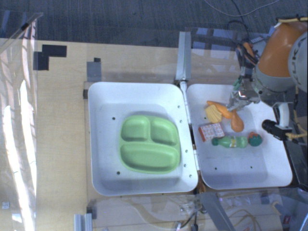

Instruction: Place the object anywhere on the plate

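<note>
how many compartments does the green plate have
3. The green plate in the left bin has two small compartments side by side at the back, one long compartment across the front.

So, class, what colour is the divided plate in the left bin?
Light green, seen clearly in the camera view: the plate.

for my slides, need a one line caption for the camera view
End effector low in right bin among toy foods; green plate waits in left bin.
</note>
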`<state>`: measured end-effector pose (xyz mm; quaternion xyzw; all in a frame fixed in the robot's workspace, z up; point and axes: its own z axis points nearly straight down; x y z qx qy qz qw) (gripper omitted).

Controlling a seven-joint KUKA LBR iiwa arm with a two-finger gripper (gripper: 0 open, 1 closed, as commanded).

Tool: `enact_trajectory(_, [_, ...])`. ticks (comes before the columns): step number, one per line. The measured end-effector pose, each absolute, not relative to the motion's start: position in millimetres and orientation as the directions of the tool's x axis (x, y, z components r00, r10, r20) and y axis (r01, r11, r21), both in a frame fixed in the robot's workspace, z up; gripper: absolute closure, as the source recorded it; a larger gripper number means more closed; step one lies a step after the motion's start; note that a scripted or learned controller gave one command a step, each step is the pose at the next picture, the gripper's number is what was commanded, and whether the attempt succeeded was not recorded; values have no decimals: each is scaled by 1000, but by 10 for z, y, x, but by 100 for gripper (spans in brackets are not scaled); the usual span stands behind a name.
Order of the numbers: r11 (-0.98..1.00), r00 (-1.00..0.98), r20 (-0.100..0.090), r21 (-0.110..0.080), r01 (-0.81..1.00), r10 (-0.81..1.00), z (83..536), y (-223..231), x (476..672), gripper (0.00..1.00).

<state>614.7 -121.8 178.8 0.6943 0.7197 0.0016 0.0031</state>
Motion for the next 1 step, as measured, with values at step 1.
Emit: enact_trajectory(1, [76,-76,0,5,997,997,1856,-417,5940,100])
